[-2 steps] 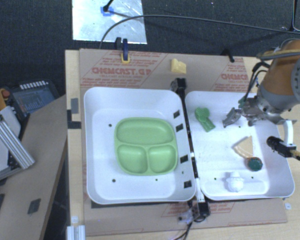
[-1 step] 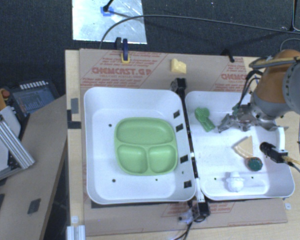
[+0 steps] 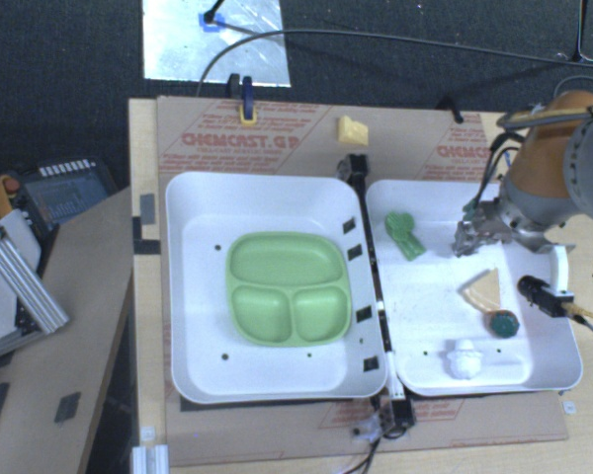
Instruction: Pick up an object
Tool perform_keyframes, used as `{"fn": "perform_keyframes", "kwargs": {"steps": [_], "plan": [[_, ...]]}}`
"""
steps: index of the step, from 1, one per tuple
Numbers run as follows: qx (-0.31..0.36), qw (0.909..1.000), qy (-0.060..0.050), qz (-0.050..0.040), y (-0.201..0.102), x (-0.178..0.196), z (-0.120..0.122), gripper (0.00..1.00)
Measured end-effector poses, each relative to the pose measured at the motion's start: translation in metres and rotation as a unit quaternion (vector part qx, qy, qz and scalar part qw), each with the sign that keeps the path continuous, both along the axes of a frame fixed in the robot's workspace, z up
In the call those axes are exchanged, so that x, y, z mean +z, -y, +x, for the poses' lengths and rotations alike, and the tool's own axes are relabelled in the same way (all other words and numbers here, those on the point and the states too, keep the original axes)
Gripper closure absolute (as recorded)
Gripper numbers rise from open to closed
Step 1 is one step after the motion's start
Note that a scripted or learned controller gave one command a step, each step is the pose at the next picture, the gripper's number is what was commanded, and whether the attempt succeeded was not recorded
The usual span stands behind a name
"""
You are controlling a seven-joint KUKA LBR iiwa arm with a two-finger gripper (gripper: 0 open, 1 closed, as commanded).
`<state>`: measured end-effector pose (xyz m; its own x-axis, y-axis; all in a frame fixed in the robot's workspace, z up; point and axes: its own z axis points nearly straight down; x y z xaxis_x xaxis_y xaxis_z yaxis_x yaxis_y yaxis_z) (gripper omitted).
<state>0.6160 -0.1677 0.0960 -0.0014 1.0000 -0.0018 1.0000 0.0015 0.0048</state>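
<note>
A green toy [image 3: 405, 234], tan wedge [image 3: 483, 289], dark green ball [image 3: 503, 324] and white figure [image 3: 464, 360] are lying loose in the right bin [image 3: 415, 373]. The gripper [image 3: 466, 243] is hovering above, between toy and wedge; whether its fingers are spread cannot be told. A green tray [image 3: 286, 288] is sitting in the left bin [image 3: 193, 294].

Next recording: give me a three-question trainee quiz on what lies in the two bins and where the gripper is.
1. True or false: the green divided plate lies in the left bin.
2. Which object lies nearest the gripper?
A. the white object
B. the green object
C. the tan wedge
3. Fill in: the dark green ball rests in the ____ bin, just below the tan wedge.

Key
1. True.
2. C. The wedge sits just below the gripper in the right bin; the green object is further off to its left.
3. Right.
</note>
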Motion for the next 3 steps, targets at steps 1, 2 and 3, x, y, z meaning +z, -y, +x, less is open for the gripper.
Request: {"fn": "perform_keyframes", "kwargs": {"steps": [1, 2, 3], "plan": [[0.001, 1.0000, 0.002, -0.0001, -0.002, 0.065, 0.003, 1.00], [0.002, 1.0000, 0.002, -0.0006, 0.002, 0.130, 0.005, 1.00], [0.002, 1.0000, 0.001, -0.0002, 0.002, 0.185, 0.006, 1.00]]}}
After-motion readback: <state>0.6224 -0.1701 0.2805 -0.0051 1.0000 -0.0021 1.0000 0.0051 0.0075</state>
